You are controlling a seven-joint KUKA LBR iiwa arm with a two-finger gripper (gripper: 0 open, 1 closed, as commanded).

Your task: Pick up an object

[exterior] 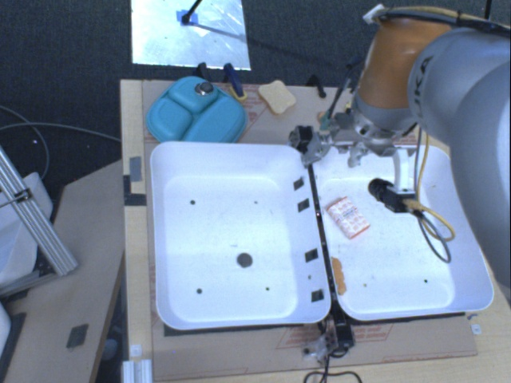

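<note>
Two white bins — red-white packet in right.

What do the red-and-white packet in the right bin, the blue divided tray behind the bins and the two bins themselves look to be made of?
Packet: likely thin printed film or paper; flat, red pattern on white.
Blue tray: probably molded plastic; rounded compartments, even colour, soft sheen.
Bins and: seemingly glossy white plastic, though coated metal is possible; smooth rounded rims, bright glare patches.

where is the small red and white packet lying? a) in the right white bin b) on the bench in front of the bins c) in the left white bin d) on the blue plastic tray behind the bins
a: the small red and white packet lies flat on the floor of the right white bin, near the divider.
</note>
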